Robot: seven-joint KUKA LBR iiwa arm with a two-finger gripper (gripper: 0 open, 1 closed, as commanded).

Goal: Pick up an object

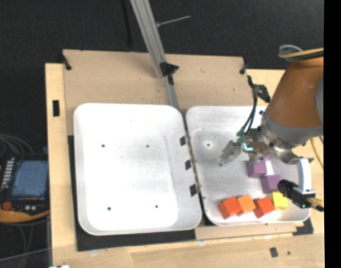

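Several blocks lie in the right bin (215, 121). Two purple blocks (261, 167) sit near its right side. Along the front edge an orange block (231, 207), a lighter orange block (247, 202), a red block (264, 206) and a yellow block (280, 200) form a row. My gripper (231, 152) hangs over the middle of the right bin, just left of the purple blocks and behind the front row. Nothing shows in its grasp. The arm's grey and orange wrist (296, 105) covers the bin's far right corner.
The left bin (128, 166) lies beside the right one, with black clips along the shared rim. A slanted metal pole (151, 32) rises behind the bins. A black fitting (293, 194) sits by the yellow block.
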